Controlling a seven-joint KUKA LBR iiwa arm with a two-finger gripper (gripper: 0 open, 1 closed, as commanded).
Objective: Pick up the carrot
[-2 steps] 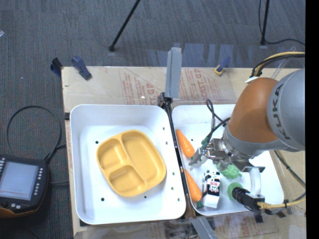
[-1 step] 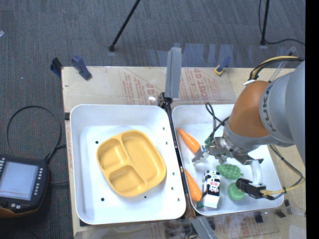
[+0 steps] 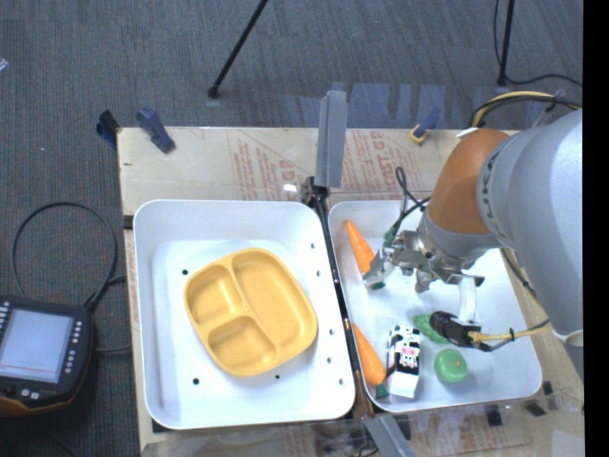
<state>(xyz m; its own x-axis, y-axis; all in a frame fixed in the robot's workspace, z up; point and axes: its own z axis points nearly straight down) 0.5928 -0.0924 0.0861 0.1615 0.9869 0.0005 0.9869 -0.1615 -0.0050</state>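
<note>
Two orange carrots lie in the right bin (image 3: 514, 374). One carrot (image 3: 359, 244) lies at the bin's upper left, its tip pointing to the far edge. The other carrot (image 3: 369, 355) rests along the left wall near the front. My gripper (image 3: 398, 276) hangs over the middle of this bin, just right of the upper carrot's thick end. Its fingers stand apart, open, with nothing between them. The left fingertip (image 3: 374, 278) is close beside the upper carrot, and I cannot tell whether it touches.
A yellow divided plate (image 3: 250, 309) sits in the left bin (image 3: 162, 246). In the right bin a cow-patterned carton (image 3: 404, 360) stands by the front carrot, with a green ball (image 3: 451, 366) to its right and a dark green piece (image 3: 428, 327) under the arm's cable.
</note>
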